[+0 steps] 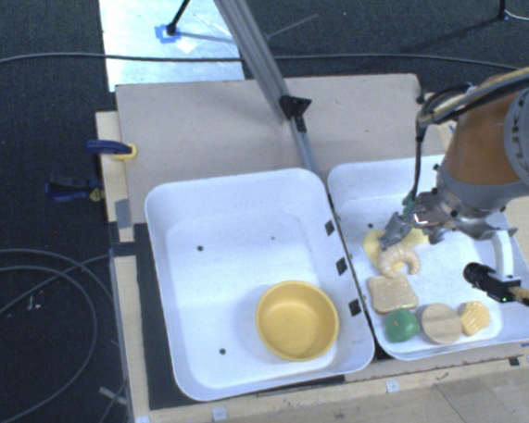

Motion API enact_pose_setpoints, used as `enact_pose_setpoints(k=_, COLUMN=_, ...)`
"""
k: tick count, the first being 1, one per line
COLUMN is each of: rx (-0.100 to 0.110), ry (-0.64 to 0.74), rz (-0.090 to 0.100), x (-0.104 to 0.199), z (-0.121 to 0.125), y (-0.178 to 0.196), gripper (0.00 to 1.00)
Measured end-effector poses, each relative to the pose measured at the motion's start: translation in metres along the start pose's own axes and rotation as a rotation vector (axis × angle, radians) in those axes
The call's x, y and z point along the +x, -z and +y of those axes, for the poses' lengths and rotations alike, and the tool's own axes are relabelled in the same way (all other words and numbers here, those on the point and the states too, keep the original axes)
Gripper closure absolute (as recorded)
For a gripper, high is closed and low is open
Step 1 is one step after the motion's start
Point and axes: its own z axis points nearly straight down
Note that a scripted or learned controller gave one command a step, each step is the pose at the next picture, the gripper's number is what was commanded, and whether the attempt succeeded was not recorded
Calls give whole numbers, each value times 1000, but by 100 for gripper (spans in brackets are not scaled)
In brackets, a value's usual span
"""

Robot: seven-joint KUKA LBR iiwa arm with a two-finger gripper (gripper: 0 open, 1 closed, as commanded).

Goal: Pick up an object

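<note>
My gripper (pixel 404 230) hangs low over the middle of the right bin (pixel 365 187). Right below it lies a pale curled pastry-like piece (pixel 400 260), with a yellow piece (pixel 375 243) partly hidden beside it. Nearer the front of that bin lie a slice of toast (pixel 392 293), a green ball (pixel 402 325), a tan round disc (pixel 440 323) and a small yellow ridged piece (pixel 475 318). A yellow bowl (pixel 297 320) sits at the front right of the left bin (pixel 219 220).
A slanted grey pole (pixel 259 58) crosses the back of the bench toward the divide between the bins. A black connector with a yellow cable (pixel 490 282) hangs over the right bin's right side. Clamps (pixel 110 151) grip the bench's left edge.
</note>
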Motion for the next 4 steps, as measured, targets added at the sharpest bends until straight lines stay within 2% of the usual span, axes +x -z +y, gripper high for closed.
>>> enact_pose_setpoints(k=1, rx=1, ry=-1, rz=0, x=0, z=0, y=-49, gripper=0)
enact_pose_setpoints(k=2, rx=-5, ry=-1, rz=-1, x=0, z=2, y=-35, gripper=100)
enact_pose_setpoints(k=3, rx=-9, ry=4, rz=-2, x=0, z=12, y=26, gripper=100)
enact_pose_setpoints(k=4, rx=-7, ry=4, rz=-1, x=1, z=10, y=70, gripper=100)
